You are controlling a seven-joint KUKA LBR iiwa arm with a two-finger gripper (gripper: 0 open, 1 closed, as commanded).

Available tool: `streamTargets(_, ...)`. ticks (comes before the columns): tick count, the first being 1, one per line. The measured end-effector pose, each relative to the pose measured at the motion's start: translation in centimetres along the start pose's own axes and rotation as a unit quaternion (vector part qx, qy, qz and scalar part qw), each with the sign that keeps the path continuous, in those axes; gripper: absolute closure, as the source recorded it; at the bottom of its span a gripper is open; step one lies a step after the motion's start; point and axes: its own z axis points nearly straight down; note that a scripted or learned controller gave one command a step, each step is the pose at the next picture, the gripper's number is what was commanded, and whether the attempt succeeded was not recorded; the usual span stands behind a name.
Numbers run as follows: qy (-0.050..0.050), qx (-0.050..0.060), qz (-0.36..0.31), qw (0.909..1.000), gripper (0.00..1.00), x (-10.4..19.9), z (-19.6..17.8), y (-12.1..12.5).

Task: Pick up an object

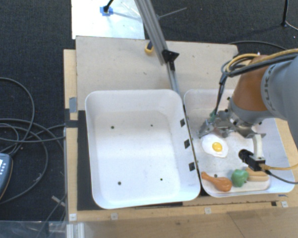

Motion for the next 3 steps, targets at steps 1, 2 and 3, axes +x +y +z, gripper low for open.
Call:
streamTargets(1,0.000,-0.002,0.000,1.0000,1.00,0.0,-1.3,0.1)
streamTargets(2,-0.001,-0.005,-0.002,1.0000,1.00,0.4,-7.6,0.3)
streamTargets(3,-0.001,-0.005,-0.002,1.0000,1.00,-0.6,-12.6,0.4)
